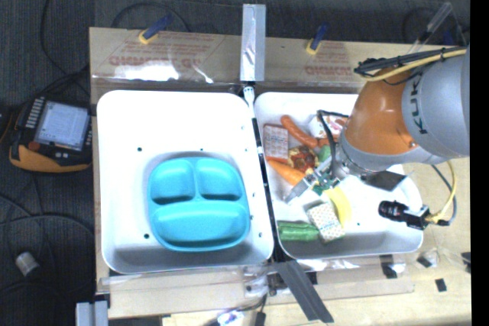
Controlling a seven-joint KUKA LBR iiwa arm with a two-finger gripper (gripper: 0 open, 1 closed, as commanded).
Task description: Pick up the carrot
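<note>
White right bin (397, 240) holds carrot (299, 130) and cucumber (298, 231); left holds blue tray (199, 202); fingers' (315, 183) state unclear.

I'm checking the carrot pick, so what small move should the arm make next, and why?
Probably ease the gripper left and down onto the carrot by the right bin's left wall; it hangs beside the carrot amid the clutter, with nothing visibly between its fingers.
</note>
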